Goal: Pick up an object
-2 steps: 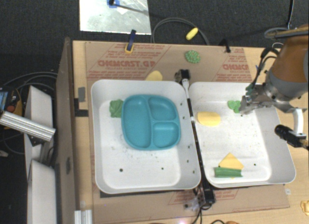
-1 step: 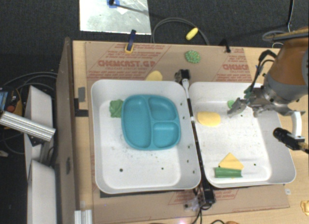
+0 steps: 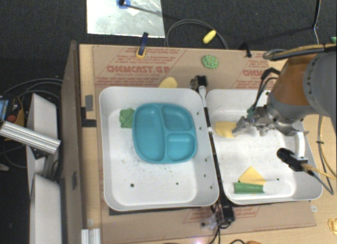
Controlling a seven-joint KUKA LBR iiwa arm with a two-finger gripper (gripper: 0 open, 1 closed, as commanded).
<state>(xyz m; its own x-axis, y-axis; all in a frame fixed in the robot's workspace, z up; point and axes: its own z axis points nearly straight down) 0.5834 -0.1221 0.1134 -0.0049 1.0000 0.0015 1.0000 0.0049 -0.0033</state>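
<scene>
Two shallow white plastic bins sit side by side on the bench. In the left bin a blue three-compartment plastic plate lies near the middle, with a small green leaf-shaped piece touching its left edge. In the right bin a pale yellow rounded piece lies by the left wall; a yellow wedge sits near the front, a green stick just before it.

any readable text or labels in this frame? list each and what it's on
"CHEMCAST GP": red print on the brown protective sheet behind the left bin.
The same red print recurs behind the right bin near, cut off by the arm, not fully readable.
Smaller red lines around these logos: too blurred to read.
Nothing readable on the blue divided plate.
</scene>
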